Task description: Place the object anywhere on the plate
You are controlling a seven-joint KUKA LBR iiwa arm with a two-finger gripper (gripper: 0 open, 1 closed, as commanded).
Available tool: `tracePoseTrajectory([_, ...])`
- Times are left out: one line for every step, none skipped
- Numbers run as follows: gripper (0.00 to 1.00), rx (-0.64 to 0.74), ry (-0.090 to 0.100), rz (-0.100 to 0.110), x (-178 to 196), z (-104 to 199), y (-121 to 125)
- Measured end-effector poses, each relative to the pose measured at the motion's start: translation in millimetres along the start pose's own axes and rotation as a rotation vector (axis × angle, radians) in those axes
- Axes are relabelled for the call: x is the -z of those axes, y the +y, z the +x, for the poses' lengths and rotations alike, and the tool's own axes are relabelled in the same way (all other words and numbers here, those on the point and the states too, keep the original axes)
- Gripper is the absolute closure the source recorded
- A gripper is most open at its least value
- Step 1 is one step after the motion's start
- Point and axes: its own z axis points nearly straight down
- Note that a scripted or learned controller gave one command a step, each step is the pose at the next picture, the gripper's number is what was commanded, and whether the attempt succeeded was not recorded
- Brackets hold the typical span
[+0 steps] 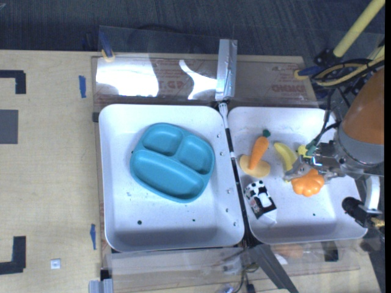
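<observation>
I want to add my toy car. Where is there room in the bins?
The left bin has bare floor all around the blue plate, widest along the front. The right bin is crowded: carrot, banana, orange toy, black-and-white toy and the hand. Its front right is bare.

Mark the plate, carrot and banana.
plate (173, 161): camera view, divider ridge at its middle.
carrot (259, 153): camera view, mid orange body.
banana (285, 155): camera view, middle of the yellow curve.

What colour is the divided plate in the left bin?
Blue-teal, the plate in the camera view.
</observation>
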Motion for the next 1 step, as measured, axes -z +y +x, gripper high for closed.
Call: tracePoseTrajectory([1.00,-0.140,0.000,-0.001,1.0,92.6,52.1])
